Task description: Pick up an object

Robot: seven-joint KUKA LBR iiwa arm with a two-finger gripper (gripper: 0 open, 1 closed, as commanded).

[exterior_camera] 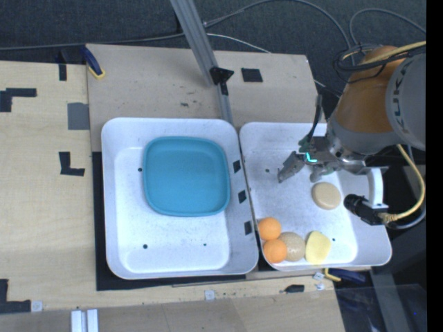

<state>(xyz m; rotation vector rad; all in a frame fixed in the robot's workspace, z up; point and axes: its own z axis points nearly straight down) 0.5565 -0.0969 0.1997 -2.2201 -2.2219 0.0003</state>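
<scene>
Objects for picking are gathered in the right bin (277, 140): two orange balls (269, 228), a beige round piece (293, 246) and a yellow piece (318, 247) are clustered along the near wall, probably because they have rolled or been dropped there, and one cream disc (326, 196) is set apart, higher up. Five pieces are counted in all. The gripper (299, 167) is held low over bare bin floor, just beside the cream disc; its fingers are seen spread, with nothing between them. One blue plate (186, 176) is laid flat in the left bin (124, 206).
</scene>
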